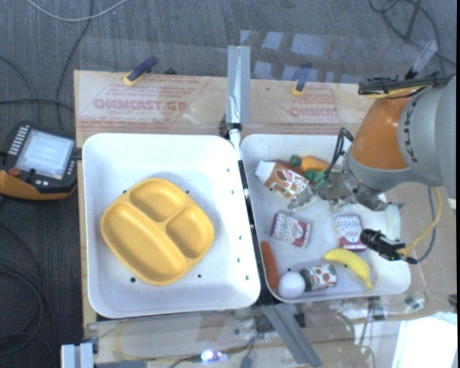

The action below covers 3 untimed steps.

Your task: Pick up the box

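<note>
The arm (399,140) hides the tool's fingers and part of the carrot (314,162).

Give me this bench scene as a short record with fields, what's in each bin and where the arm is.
left bin: yellow divided plate, three compartments
right bin: orange-and-white carton, carrot, two small red-and-white packets, banana, white ball, small can, red stick-shaped item
arm: over the right bin's upper right part
gripper: low, just right of the carton; grasp cannot be told
outside bins: handheld pendant left of the bench
</note>
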Available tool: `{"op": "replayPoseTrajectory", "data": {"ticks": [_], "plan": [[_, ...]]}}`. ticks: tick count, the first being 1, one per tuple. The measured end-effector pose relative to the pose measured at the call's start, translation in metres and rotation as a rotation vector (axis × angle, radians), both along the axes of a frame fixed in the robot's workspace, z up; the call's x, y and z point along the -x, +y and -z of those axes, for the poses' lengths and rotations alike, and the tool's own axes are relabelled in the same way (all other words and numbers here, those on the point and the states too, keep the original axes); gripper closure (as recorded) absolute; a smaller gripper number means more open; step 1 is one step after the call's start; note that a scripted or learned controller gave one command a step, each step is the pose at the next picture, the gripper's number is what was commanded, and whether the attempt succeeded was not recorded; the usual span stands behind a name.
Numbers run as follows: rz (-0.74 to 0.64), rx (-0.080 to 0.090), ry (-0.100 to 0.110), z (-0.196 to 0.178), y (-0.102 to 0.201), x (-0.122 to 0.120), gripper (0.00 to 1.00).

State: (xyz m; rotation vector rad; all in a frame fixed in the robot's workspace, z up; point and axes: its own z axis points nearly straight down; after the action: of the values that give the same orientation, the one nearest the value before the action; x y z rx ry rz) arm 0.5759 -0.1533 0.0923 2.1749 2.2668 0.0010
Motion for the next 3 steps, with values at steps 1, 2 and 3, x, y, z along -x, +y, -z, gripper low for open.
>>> {"op": "replayPoseTrajectory", "data": {"ticks": [1, 2, 3], "plan": [[0.149, -0.007, -0.016, 0.0, -0.051, 0.02, 0.0], [0.125, -0.004, -0.02, -0.001, -0.053, 0.055, 0.0], [0.11, -0.005, -0.022, -0.001, -0.053, 0.057, 0.0]]}}
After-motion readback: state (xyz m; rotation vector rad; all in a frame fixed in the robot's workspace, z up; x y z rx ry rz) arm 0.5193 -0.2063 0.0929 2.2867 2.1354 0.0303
